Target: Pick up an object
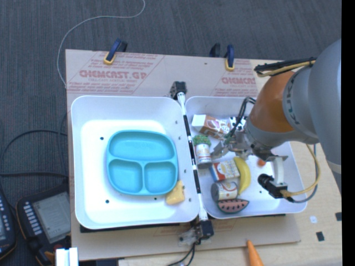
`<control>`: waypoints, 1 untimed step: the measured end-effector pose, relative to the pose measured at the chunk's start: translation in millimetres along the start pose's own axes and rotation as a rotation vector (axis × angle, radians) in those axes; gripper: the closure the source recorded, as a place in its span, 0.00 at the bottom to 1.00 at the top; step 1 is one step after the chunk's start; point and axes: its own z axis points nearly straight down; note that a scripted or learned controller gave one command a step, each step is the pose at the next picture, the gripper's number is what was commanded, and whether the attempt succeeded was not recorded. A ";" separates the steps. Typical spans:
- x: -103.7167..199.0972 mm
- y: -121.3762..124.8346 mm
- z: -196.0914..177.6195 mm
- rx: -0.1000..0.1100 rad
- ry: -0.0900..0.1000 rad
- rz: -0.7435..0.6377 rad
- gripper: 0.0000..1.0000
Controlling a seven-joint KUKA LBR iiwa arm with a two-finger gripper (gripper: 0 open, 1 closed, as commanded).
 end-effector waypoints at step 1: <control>1.1 1.4 -10.4 -0.003 0.003 -0.001 1.00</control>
